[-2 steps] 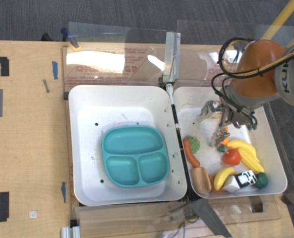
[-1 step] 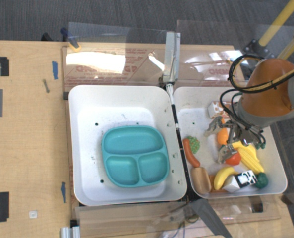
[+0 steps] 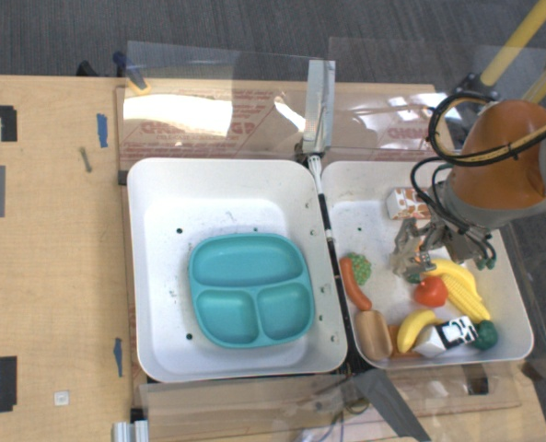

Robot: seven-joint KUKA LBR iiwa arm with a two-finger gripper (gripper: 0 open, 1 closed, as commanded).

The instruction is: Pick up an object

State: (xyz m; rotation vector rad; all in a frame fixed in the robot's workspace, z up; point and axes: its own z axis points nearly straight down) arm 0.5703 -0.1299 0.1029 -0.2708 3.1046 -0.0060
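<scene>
The right bin [image 3: 369, 212] holds the toys. An orange carrot with a green top [image 3: 353, 282] lies at its left wall, with a tan bread piece [image 3: 374, 335] below it. A red tomato [image 3: 431, 292] sits between a small yellow banana [image 3: 414, 330] and a larger yellow banana [image 3: 466, 285]. At the front right lie a white-and-black object [image 3: 453, 331] and a green piece [image 3: 486, 336]. A small brown-and-white box [image 3: 405, 203] rests at the back. My gripper [image 3: 418, 261] hangs low over the bin's middle, just above and left of the tomato and the larger banana.
The left bin [image 3: 162, 210] holds a teal three-compartment plate [image 3: 250, 288]. A clear upright panel [image 3: 319, 109] stands behind the divider between the bins. The arm's orange band [image 3: 498, 159] and black cables overhang the right bin's far right side.
</scene>
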